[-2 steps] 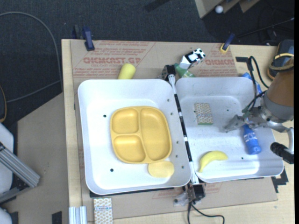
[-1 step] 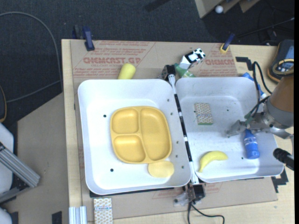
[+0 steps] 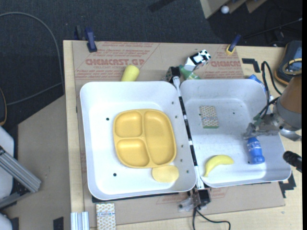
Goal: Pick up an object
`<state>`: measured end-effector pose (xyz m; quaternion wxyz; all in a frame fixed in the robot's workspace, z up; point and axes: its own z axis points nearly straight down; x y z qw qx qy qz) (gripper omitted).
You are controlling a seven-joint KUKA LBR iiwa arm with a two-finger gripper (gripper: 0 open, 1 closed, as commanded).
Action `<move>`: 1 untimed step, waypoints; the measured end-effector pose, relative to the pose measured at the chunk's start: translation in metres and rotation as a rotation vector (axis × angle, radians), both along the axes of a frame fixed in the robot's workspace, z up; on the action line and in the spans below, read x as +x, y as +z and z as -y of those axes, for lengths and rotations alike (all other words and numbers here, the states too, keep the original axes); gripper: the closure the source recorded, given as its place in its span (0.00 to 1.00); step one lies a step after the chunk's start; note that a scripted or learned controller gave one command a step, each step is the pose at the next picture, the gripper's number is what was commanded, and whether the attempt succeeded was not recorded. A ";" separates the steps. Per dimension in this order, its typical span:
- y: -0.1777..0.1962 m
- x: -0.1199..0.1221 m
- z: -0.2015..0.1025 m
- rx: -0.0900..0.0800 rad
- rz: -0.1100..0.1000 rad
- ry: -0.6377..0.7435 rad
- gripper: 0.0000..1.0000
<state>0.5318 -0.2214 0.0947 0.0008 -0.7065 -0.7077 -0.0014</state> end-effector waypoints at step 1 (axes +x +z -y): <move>0.027 0.066 -0.044 -0.003 0.001 0.000 1.00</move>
